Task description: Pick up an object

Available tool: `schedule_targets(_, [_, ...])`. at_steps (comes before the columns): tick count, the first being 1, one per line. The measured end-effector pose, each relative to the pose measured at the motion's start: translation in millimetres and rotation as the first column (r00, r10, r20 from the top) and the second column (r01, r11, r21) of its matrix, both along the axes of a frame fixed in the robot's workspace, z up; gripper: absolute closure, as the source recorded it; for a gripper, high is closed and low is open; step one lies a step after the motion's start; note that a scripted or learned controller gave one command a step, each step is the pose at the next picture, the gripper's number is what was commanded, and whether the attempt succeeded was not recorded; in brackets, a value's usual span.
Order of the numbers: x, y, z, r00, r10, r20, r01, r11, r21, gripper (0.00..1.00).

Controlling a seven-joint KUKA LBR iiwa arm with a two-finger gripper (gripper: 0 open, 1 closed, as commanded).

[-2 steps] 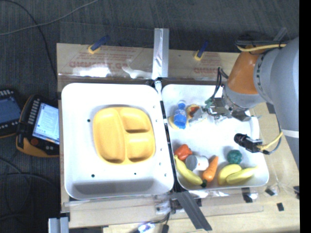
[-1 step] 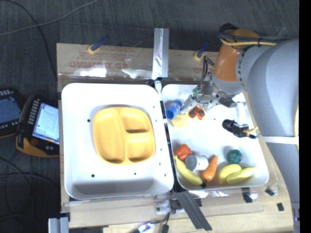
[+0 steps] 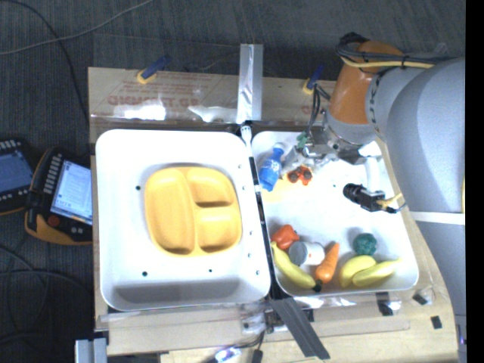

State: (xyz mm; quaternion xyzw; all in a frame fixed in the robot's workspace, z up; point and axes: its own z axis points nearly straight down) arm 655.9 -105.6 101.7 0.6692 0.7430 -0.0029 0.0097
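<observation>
Camera view: gripper (image 3: 311, 151) over right bin (image 3: 393, 225) — blue bottle (image 3: 270, 169) beside

A dark grey carpeted floor (image 3: 227, 13) surrounds a light wooden bench (image 3: 113, 89), seen from above at a slant. Thin black cables (image 3: 45, 25) trail across the carpet beyond the bench's far left corner. A sheet of clear plastic (image 3: 166, 97) lies along the bench's far edge, held by a blue clamp (image 3: 153, 68). An upright metal strip (image 3: 250, 82) stands at the middle of that far edge. On the floor off the bench's left edge lies an orange-trimmed handheld control pendant (image 3: 64, 199) with a lit screen. Lighting is even and soft.
</observation>
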Motion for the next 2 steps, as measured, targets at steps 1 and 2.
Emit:
schedule_targets(1, [14.0,-5.6,-12.0,0.999,-0.045,-0.009,0.045,0.999,0.013,1.00])
schedule_targets(2, [12.3,77.9,81.7,1.000,-0.007,-0.012,0.008,1.000,0.015,1.00])
